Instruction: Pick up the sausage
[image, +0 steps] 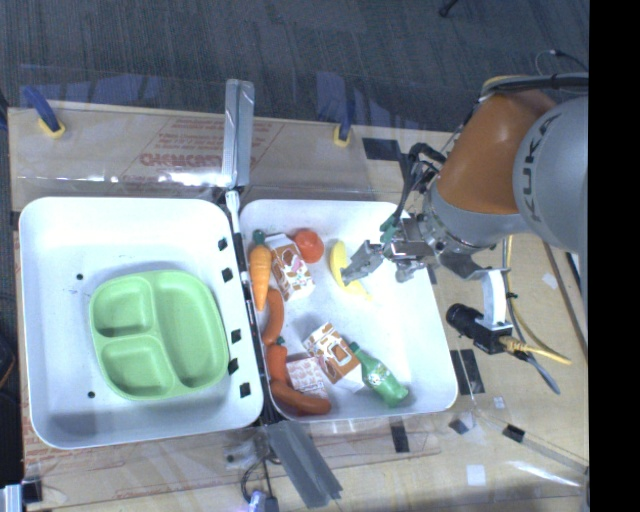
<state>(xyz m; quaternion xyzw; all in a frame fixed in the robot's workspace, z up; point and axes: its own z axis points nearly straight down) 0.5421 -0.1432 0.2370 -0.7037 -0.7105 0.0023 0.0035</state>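
A reddish-brown sausage (298, 402) lies in the near left corner of the right bin (425, 345), against the front wall. A second orange-red sausage-like piece (273, 318) runs along that bin's left wall, just below a carrot (260, 274). My gripper (385, 262) hovers over the far right part of the same bin, beside a yellow banana (343, 265). Its fingers are spread open with nothing between them. It is well away from both sausages, up and to their right.
The right bin also holds a tomato (308, 243), two small cartons (290, 268) (333, 352) and a green bottle (383, 381). A green divided plate (158, 332) sits in the left bin (60, 230). The right bin's middle floor is bare.
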